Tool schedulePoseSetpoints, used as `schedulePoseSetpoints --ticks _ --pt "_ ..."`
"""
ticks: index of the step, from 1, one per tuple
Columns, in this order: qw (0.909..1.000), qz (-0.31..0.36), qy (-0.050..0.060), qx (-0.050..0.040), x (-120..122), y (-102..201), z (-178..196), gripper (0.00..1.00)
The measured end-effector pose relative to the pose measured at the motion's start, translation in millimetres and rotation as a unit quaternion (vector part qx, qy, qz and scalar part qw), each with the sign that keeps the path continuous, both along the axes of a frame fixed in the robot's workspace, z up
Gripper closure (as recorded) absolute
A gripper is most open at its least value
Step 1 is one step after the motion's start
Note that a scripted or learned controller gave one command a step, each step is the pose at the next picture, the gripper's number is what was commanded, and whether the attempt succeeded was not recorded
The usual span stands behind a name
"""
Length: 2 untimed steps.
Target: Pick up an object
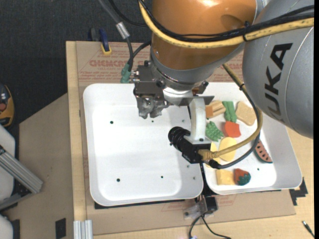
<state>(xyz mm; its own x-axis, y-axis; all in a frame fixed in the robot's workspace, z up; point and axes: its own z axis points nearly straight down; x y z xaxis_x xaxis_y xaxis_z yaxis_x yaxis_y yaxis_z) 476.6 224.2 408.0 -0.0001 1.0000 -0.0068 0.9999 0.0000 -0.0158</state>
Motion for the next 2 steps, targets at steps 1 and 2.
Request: schedulePoseSetpoints --ticks 1,2 --pt "0.9998 0.001 -0.016 0.0072 9.0 0.2 135.5 1.0" --pt "0.9999 0.002 -0.01 0.0044 8.5 1.5 138.1 1.0"
